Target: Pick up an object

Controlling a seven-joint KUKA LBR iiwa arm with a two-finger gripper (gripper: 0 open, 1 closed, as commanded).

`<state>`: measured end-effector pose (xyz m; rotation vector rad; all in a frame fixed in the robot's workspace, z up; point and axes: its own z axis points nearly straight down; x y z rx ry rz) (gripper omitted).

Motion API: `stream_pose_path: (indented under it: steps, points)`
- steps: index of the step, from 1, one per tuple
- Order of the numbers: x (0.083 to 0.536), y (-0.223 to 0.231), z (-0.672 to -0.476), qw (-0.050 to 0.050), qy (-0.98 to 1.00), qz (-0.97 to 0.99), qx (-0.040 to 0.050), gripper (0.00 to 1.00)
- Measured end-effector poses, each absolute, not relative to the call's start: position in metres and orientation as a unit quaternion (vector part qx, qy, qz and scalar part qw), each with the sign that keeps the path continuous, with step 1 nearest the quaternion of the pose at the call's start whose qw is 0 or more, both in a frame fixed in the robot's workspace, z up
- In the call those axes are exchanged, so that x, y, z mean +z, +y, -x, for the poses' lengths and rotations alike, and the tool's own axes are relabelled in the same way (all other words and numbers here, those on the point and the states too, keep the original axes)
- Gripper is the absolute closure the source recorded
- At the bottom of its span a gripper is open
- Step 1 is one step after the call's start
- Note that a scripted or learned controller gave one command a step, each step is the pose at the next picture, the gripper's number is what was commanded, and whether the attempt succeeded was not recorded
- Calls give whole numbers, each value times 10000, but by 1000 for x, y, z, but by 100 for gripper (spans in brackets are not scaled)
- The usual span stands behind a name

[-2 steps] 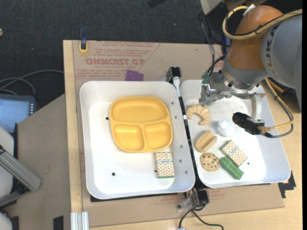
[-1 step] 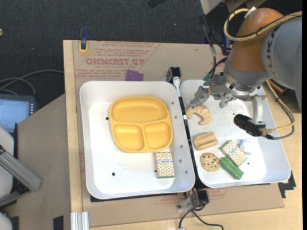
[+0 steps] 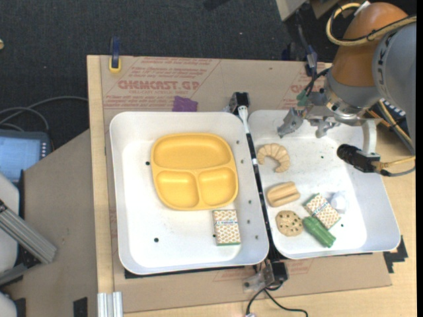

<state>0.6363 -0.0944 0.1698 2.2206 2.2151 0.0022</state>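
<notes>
Hovering open and empty over the right bin's (image 3: 370, 236) far edge, gripper (image 3: 305, 125) has grabbed nothing yet; croissant (image 3: 273, 156) lies just beside it in that bin, pickup still undone.

A brown board (image 3: 158, 78) printed with red lettering lies under both white bins, filling the middle of the frame. A blue and yellow clamp (image 3: 115, 55) grips its upper left corner, and a small purple scrap (image 3: 184, 104) lies on it just above the left bin. Dark carpet (image 3: 99, 18) covers the upper part of the frame. At the left edge sits a blue device (image 3: 20, 154), with a white cable (image 3: 39, 107) looping above it.
</notes>
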Motion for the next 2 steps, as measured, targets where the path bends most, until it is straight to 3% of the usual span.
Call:
stream_pose_path:
  steps: [1,2]
  points:
    - [83,-98,-626,-23,7066,-7076,7,0]
    - [99,-99,-629,28,7069,-7073,26,100]
